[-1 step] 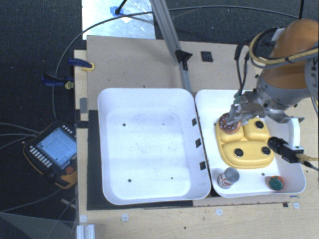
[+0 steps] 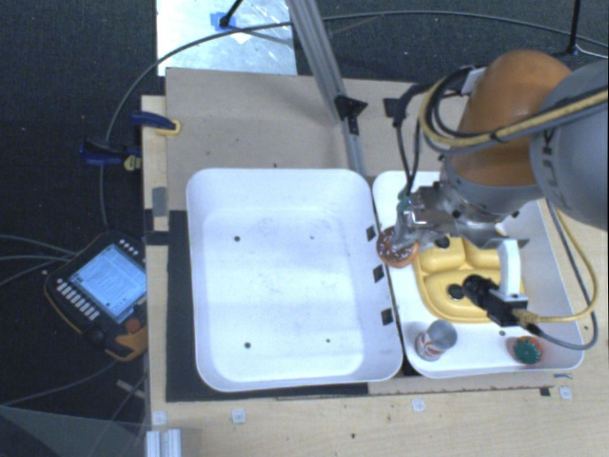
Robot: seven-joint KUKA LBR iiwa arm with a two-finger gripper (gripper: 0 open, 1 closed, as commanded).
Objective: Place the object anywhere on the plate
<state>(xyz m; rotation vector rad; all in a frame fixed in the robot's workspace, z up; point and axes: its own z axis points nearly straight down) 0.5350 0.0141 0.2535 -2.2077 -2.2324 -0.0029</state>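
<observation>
I see the gripper [image 2: 407,225] over the right bin's [image 2: 552,255] left edge | fingers: I cannot tell their state, wrist hides them | brown round object [image 2: 392,248] just below it at that edge | yellow plate [image 2: 447,288] beside it, mid-bin | small cup [image 2: 439,339] near front edge | green item [image 2: 528,350] front right corner | left bin [image 2: 276,350] alongside

Arm [image 2: 533,112] reaches in from the right over the right bin [image 2: 561,350]. End effector [image 2: 407,225] sits low at that bin's left edge, just above a small brown round object [image 2: 393,248]. Yellow plate [image 2: 447,288] beside it; small cup [image 2: 438,339] and green item [image 2: 526,350] near the front. Left bin [image 2: 285,274] alongside.
</observation>
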